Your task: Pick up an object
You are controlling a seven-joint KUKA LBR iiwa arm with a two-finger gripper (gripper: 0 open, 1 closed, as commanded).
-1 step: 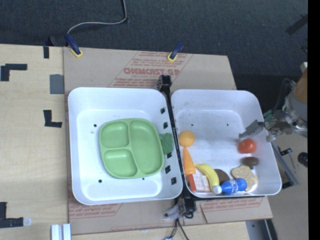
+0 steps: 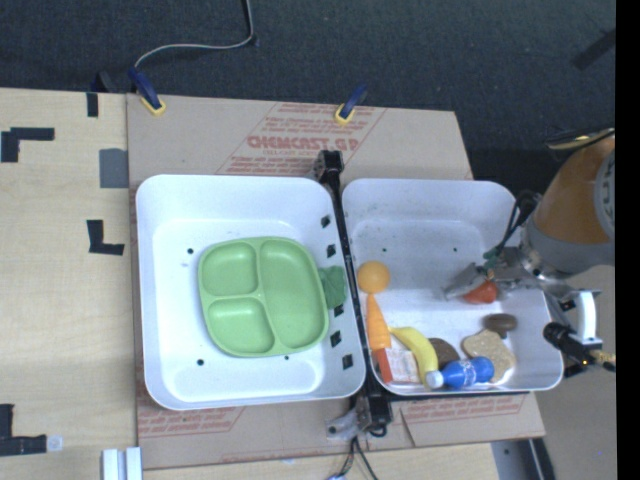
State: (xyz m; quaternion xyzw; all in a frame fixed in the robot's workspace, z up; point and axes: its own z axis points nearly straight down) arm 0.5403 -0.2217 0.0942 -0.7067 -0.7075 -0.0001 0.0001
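Note:
My gripper (image 2: 466, 285) is low inside the right bin (image 2: 420, 213), near its right side, with the arm coming in over the right rim. A small red object (image 2: 484, 292) lies right against the gripper's tip; whether it is gripped I cannot tell. Further left in the same bin sit an orange ball (image 2: 372, 275) and an orange carrot (image 2: 376, 326). Along the front wall lie a yellow banana (image 2: 415, 346), a blue bottle (image 2: 466, 372), a tan bread slice (image 2: 487, 348) and a brown oval piece (image 2: 498, 322).
The left bin (image 2: 170, 218) holds a green divided plate (image 2: 262, 295). A green leafy item (image 2: 333, 286) lies at the divider between the bins. A red and white packet (image 2: 400, 366) sits by the banana. The back half of the right bin is bare white floor.

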